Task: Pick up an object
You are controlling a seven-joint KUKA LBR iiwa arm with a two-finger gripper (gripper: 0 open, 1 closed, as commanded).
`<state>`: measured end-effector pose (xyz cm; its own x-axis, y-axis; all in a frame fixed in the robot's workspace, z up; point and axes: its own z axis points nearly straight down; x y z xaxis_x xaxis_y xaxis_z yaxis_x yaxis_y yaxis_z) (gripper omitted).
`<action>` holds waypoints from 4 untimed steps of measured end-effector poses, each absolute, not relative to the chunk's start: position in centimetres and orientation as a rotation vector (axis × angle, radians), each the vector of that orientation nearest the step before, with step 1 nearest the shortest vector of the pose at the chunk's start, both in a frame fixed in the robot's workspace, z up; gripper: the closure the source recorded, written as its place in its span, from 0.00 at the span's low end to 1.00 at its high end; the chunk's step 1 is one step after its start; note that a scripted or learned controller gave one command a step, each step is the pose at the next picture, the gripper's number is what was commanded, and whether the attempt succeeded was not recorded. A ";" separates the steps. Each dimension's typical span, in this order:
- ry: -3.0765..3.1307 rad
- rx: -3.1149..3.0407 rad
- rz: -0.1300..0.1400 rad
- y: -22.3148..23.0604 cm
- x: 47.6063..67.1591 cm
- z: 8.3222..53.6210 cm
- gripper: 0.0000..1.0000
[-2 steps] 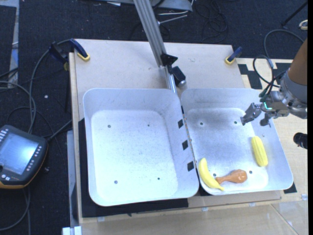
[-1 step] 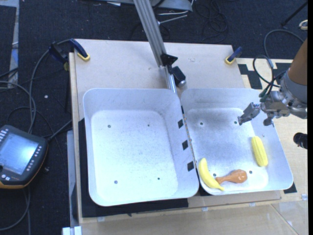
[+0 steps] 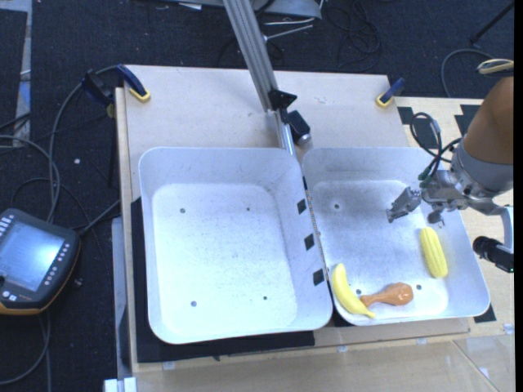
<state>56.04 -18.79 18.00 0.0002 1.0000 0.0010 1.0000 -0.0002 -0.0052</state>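
white plastic makes up both shallow bins on the pale wooden bench [image 3: 212, 113]. the left bin [image 3: 163, 178] and the right bin [image 3: 359, 170] sit side by side, their inner rims touching along a line marked with small black tabs.

three objects lie in the right bin, all toward its near side. a yellow corn cob [image 3: 434, 252] lies toward the bin's right side, running roughly far to near. a yellow banana [image 3: 346, 291] curves along the near left corner, close to the shared rim. an orange-brown chicken drumstick toy [image 3: 390, 296] lies just right of the banana, its thin end pointing at the banana and near or touching it.

the grey arm reaches in from the right, with the orange band [image 3: 494, 125] above the wrist. the gripper [image 3: 413, 202] hangs over the right bin's far-right part, just beyond the far end of the corn cob. one dark finger [image 3: 400, 205] points left and down. nothing can be seen between the fingers, and the slant of the view does not let me tell whether the jaws are spread or pressed together.

a slanted metal pole [image 3: 249, 43] rises from the far side of the bench, and a handheld control pendant [image 3: 33, 260] lies on the dark floor at the left.
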 end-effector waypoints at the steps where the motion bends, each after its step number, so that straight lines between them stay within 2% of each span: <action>1: -2.218 -2.218 0.005 -18.6 55.5 11.7 0.00; 2: -2.220 -2.220 0.002 -18.6 55.5 9.4 0.00; 3: -2.222 -2.221 0.000 -18.6 55.6 10.6 1.00; 4: -2.224 -2.224 -0.003 -19.0 54.8 15.3 1.00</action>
<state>54.81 -18.95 15.32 0.0003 1.0000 -0.0011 1.0000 -0.0003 0.0038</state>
